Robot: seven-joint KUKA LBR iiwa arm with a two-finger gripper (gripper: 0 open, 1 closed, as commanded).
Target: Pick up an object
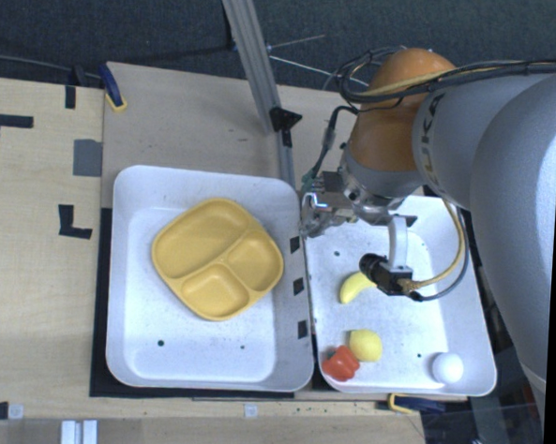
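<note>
My gripper (312, 216) hangs over the far left corner of the right bin (463, 275), close to the wall between the two bins. Nothing shows in its grasp. A small yellow banana-shaped piece (353, 289) lies in the middle of the right bin, a short way toward the front from the gripper. Near the bin's front edge sit a yellow lemon (366, 345), a red piece (341, 364) touching it, and a white ball (448, 368) at the front right corner.
The left bin (129, 348) holds a yellow divided plate (218, 258) lying flat in its middle. A slanted grey metal bar (259, 65) rises behind the bins. The arm's bulk covers the right bin's far right part.
</note>
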